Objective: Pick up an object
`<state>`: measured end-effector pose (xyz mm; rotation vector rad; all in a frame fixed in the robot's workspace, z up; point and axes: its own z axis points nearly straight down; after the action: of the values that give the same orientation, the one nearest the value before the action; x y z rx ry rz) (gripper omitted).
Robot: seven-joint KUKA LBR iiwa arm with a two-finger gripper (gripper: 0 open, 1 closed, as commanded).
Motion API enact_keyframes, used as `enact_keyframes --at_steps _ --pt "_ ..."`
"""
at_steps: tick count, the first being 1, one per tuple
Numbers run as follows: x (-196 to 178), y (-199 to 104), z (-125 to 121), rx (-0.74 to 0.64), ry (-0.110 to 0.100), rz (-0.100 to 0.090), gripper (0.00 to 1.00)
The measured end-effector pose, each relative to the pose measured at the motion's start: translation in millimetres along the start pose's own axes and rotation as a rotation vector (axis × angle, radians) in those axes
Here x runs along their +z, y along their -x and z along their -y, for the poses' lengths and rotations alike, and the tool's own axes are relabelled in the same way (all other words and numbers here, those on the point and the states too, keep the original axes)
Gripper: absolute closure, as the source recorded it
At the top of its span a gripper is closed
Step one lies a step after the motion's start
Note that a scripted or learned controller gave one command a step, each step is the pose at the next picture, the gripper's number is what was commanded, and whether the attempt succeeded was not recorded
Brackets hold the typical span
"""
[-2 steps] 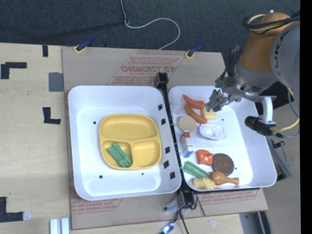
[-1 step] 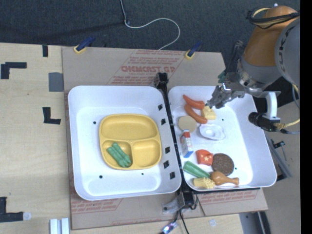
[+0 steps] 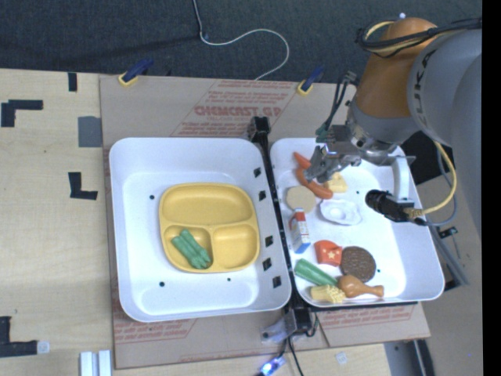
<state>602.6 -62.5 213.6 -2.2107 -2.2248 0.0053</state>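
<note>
My gripper (image 3: 323,165) hangs low over the back left part of the right bin (image 3: 415,245). It sits directly above two orange sausage-like pieces (image 3: 314,186), one of them poking out behind it (image 3: 300,160). A small yellow block (image 3: 338,184) lies just to its right and a beige round biscuit (image 3: 299,199) just in front. The gripper body hides whatever is right beneath it, and I see nothing clearly held.
The right bin also holds a fried egg (image 3: 341,211), a small bottle (image 3: 299,229), a red piece (image 3: 329,251), a brown patty (image 3: 358,261), a green pod (image 3: 313,272), corn (image 3: 327,293) and a drumstick (image 3: 362,288). In the left bin (image 3: 133,210), a yellow divided plate (image 3: 210,225) carries green beans (image 3: 192,247).
</note>
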Motion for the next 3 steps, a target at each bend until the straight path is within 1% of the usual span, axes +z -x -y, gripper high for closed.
enact_keyframes --at_steps 1,2,3 --pt "-17.3 -50.1 11.1 -0.001 0.001 -0.001 1.00" --pt "-12.7 -47.9 8.9 0.004 0.000 0.002 1.00" --pt "2.3 -41.0 16.3 0.006 -0.001 0.003 1.00"
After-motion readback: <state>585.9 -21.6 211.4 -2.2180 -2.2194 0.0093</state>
